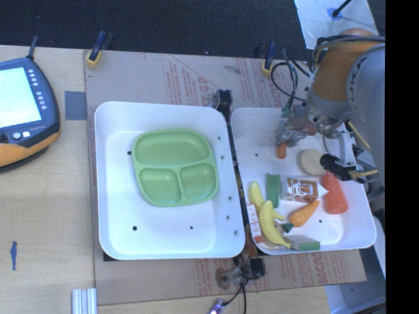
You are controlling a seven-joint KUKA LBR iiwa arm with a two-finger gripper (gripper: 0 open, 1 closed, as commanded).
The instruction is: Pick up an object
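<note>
Trouble, if it comes, starts in the right bin (353,237), where the tool (286,138) hangs low over the far-left part of the floor, just above a small orange-red piece (281,152) that may be a toy sausage; whether the two touch I cannot tell, nor how wide the tool stands, since the wrist and cables cover it. From the camera view the piece looks small and round, so a slightly off descent could nudge it away rather than trap it. A beige disc (310,161) lies just beside, and the red pepper-like toy (334,193), snack packet (300,189), carrot (303,213) and bananas (264,216) crowd the near half; a sweep there would scatter them. The left bin (118,234) bears a green divided plate (175,167), well apart from the arm.
</note>
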